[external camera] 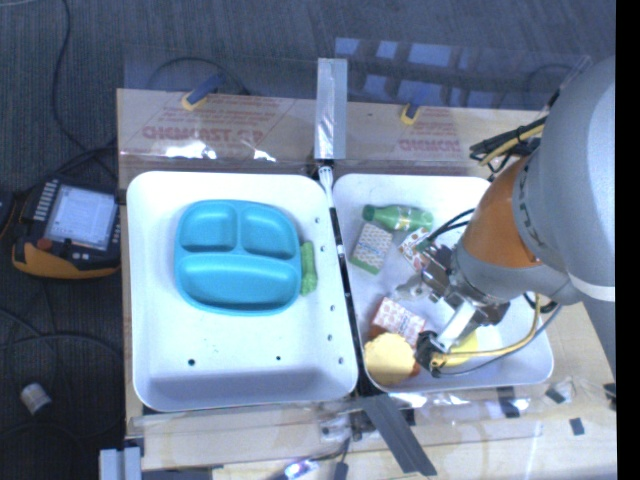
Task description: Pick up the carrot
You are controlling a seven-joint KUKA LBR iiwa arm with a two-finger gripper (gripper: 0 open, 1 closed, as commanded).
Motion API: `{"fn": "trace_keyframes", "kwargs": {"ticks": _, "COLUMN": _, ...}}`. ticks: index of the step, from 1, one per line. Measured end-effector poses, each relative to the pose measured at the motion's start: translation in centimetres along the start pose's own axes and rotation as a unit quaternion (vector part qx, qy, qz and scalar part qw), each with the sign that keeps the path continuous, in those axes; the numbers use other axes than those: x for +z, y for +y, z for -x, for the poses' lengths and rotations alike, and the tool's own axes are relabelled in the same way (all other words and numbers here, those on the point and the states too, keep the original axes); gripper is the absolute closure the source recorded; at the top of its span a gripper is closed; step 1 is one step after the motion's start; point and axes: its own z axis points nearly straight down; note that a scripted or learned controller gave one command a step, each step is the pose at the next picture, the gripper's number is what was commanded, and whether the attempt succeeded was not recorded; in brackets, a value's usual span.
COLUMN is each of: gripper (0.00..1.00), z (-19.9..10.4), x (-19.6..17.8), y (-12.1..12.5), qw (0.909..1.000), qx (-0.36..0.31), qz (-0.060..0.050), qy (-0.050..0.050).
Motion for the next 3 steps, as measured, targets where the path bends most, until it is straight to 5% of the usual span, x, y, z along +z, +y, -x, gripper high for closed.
{"fn": "trace_keyframes", "kwargs": {"ticks": 1, "gripper": 1.0, "z": 0.0, "x": -0.8, "y": -0.1, "qw": 1.0, "qx": 0.0, "qz": -0.003, "qy": -0.001}}
{"fn": "trace_keyframes", "kwargs": {"ticks": 2, "gripper": 1.0, "z": -1.9, "x": -9.1, "y": 2.2, "qw": 0.9592, "qx": 0.283, "qz": 0.002, "qy": -0.001}}
{"fn": "trace_keyframes", "kwargs": {"ticks": 3, "gripper": 1.0, "z": 0.2, "x": -3.5, "y": 2.9, "qw": 0.955, "qx": 0.297, "qz": 0.0, "qy": -0.001}}
